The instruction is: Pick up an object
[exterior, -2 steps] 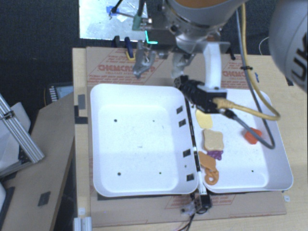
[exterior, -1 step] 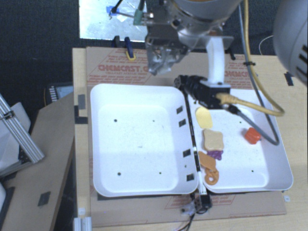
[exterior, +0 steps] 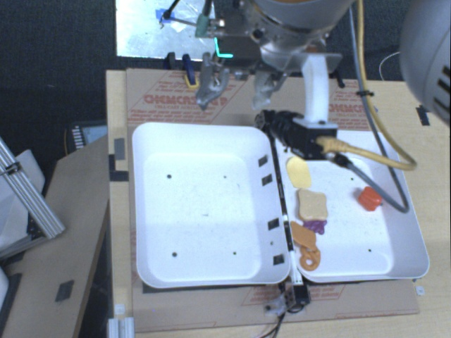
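Several small objects lie in the right bin (exterior: 394, 259): a yellow piece (exterior: 298, 172), a tan bread slice (exterior: 312, 205), a purple bit (exterior: 316, 226) under its near edge, an orange looped piece (exterior: 307, 247) and a red-orange lump (exterior: 369, 198). My gripper (exterior: 237, 89) hangs high above the bins' far edge, close to the camera. It is open, with one finger (exterior: 210, 83) on the left and the other well apart on the right. Nothing is between them. It is well back from all the objects.
The left bin (exterior: 151, 189) lies beside the right one, with black clips along the shared wall (exterior: 280, 210). A black cable mount (exterior: 299, 138) and a yellow hose (exterior: 373, 162) overhang the right bin's far left corner. Cardboard lines the bench underneath.
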{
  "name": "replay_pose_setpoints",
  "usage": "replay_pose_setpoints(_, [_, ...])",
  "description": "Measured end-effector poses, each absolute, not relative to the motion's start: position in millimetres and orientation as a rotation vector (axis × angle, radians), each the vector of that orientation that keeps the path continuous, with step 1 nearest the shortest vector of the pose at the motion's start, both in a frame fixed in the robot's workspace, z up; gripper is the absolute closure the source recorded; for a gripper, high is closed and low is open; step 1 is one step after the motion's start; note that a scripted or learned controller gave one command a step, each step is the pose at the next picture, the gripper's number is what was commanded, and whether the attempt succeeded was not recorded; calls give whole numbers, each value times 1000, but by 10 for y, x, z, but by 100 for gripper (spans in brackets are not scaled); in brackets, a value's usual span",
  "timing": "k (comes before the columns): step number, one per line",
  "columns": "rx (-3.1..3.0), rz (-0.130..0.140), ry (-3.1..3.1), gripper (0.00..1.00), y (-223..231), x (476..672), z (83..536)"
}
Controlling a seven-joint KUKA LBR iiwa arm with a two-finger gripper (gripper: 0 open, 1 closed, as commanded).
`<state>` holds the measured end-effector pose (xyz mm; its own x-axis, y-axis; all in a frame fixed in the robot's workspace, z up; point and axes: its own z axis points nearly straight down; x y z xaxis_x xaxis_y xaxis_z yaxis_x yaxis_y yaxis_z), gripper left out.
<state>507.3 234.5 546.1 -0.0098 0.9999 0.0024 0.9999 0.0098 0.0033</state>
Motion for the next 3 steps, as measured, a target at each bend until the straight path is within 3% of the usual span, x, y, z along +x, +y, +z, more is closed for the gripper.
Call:
replay_pose_setpoints(1, [2206, 11, 2234, 100, 2348, 5075, 5576])
replay_pose_setpoints(2, [2206, 10, 2236, 0, 2348, 5074, 5573])
replay_pose_setpoints(3, [2202, 15, 2238, 100, 2351, 5075, 5689])
